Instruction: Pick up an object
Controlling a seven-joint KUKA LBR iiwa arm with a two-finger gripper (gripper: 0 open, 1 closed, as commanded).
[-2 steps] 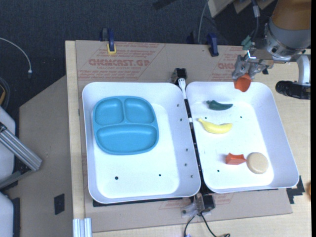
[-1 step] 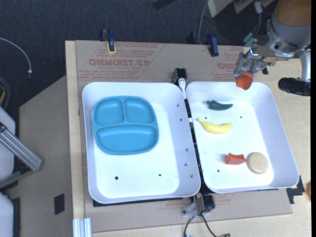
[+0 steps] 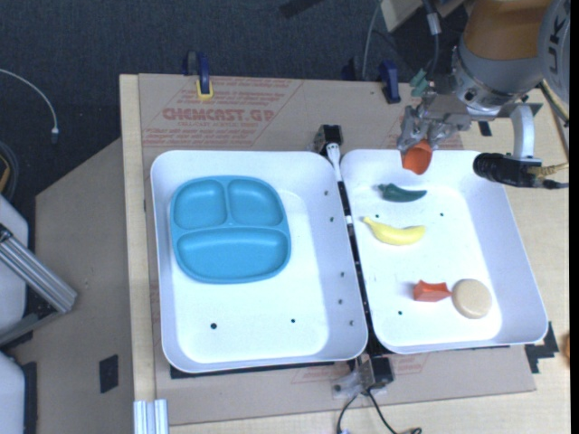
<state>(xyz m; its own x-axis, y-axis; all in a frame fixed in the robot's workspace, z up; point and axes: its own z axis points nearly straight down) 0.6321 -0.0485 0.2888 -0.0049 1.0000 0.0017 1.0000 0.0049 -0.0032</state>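
Nearest the camera, at desk (image 3: 271,396) front edge: small black clamp w/ cables (image 3: 362,382) between the two bins. Just behind, in right bin (image 3: 516,269): round tan disc (image 3: 471,297) touching a red-orange piece (image 3: 431,290) on its left, both near front wall. Further back, mid-bin: yellow banana (image 3: 394,233), lying crosswise. Beyond that, dark green pepper-like item (image 3: 402,193), apart from banana.

Up at back rim of right bin: tool (image 3: 419,150) closed on an orange object (image 3: 417,159), which sits between the fingers w/ its lower end poking out below; appears lifted clear of bin floor, over the back-left corner. Fingers narrowly set, only as wide as the object. Grey wrist and orange band of arm (image 3: 507,25) above, coming in from right.

Left bin (image 3: 181,333): blue 3-compartment plate (image 3: 231,229) in back half, flat on floor. Bins touching along centre seam. Cardboard sheet w/ red print (image 3: 217,111) under both bins; blue clamps (image 3: 201,70) at its back edge.
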